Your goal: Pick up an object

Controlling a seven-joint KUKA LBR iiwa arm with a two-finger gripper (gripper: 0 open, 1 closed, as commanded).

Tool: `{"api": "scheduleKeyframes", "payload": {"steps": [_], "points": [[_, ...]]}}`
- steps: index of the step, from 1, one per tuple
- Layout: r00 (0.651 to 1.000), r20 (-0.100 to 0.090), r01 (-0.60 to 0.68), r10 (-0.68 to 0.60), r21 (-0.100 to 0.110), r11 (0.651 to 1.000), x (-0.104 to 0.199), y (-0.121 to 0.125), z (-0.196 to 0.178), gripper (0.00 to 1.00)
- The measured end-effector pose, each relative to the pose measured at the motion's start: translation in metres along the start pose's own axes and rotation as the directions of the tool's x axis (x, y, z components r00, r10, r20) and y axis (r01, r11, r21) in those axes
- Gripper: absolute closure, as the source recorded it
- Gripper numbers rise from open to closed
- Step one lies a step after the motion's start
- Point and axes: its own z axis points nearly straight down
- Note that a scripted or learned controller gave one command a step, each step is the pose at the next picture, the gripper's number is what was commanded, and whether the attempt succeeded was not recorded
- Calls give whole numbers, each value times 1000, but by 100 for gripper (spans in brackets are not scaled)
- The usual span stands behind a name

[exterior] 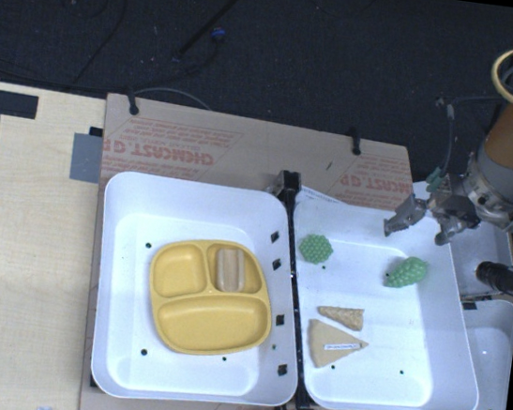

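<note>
Camera view gives me both bins from above, and I read them from the left. The left bin carries a yellow divided tray, sitting slightly turned, with a pale beige block lying in its upper right compartment; the other two compartments look bare. I judge that tray is there as a drop spot or as clutter, not as my first choice to lift, since it is wide and flat.

Past the black clips along the divider, the right bin holds the small things. A green knobbly ball rests close to the divider near the top. Below and to the right lie two tan wedges, a small one and a larger one with a white label, just beside each other. A second green knobbly lump sits toward the right wall.

My gripper hangs above the upper right corner of that bin, fingers spread apart with nothing between them, tilted toward the bin floor. The green lump is the nearest candidate, just below the fingers, and I judge it the likely target. The bin wall beside it could crowd one finger on the way down; the wedges are well apart from it and should not interfere.
</note>
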Motion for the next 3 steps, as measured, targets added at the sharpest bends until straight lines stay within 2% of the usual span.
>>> {"api": "scheduleKeyframes", "payload": {"steps": [1, 3], "points": [[1000, 2, 2, -2, -12, 1000, 0, 2, -8, 0], [1000, 1, 2, -2, -7, 1000, 4, -12, 96, 0]]}}
